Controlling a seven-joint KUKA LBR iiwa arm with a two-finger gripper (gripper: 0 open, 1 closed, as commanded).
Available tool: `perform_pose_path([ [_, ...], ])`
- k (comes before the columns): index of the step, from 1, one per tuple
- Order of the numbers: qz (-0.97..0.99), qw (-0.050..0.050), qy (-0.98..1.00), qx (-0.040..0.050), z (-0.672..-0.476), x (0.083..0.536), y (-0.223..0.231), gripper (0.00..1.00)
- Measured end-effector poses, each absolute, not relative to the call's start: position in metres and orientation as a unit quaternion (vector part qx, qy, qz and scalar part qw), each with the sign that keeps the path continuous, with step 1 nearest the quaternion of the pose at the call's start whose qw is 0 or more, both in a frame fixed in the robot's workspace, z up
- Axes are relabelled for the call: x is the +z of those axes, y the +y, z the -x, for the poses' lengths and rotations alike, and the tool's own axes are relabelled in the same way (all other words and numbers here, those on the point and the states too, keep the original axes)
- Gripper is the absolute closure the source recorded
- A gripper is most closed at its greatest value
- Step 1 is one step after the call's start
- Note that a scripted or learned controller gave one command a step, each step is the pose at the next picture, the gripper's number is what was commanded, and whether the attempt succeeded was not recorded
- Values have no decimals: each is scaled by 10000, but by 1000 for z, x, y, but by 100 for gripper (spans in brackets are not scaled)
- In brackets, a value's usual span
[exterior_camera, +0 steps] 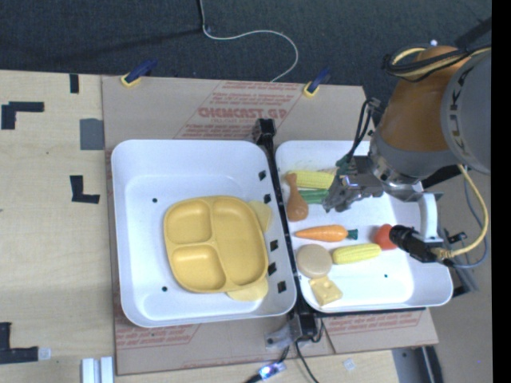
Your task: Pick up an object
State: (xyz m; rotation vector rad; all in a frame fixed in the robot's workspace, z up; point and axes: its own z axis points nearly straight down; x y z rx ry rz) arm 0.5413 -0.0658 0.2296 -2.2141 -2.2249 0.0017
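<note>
Hovering low over the right bin [399, 294], we logged the pincer [339, 194]; its spread we could not tell. Corn cob [310, 180] just beside it, carrot [321, 233] below, likely grasp candidates.

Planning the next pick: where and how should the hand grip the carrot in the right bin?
Grip the carrot across its thick orange middle, coming straight down. It lies flat, lengthwise left to right, with free floor above and below it, so fingers probably fit on either long side.
</note>
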Motion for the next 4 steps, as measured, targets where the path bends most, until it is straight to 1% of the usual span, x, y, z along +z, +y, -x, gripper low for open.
perform_pose_path([
  [1,7050,20,-7092,11,-526,223,-13,100],
  [2,7067,3,-7075,12,-535,216,-19,100],
  [3,7065,3,-7077,2,-533,232,-18,100],
  [4,7070,11,-7072,17,-529,213,-24,100],
])
